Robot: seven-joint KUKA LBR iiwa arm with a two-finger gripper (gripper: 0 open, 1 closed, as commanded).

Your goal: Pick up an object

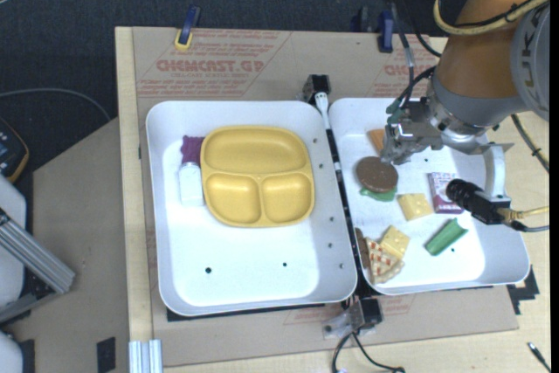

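Observation:
My gripper [399, 144] hangs low in the right bin [498, 271], just above and to the right of a round brown burger-like toy [377, 176] with green under it. An orange piece [376, 139] lies just left of the gripper. Nearby in the same bin lie a yellow cheese block [414, 205], a purple packet [441, 192], a green piece [445, 237] and a yellow-and-red checked piece [384, 251]. The grey wrist with its orange band covers the bin's far right.
The left bin [253, 284] holds a yellow divided tray [258, 174], with a purple item [190, 148] and a white item [189, 183] at its left side. A black divider clamp [316, 86] sits between the bins. Cables trail along the arm at right.

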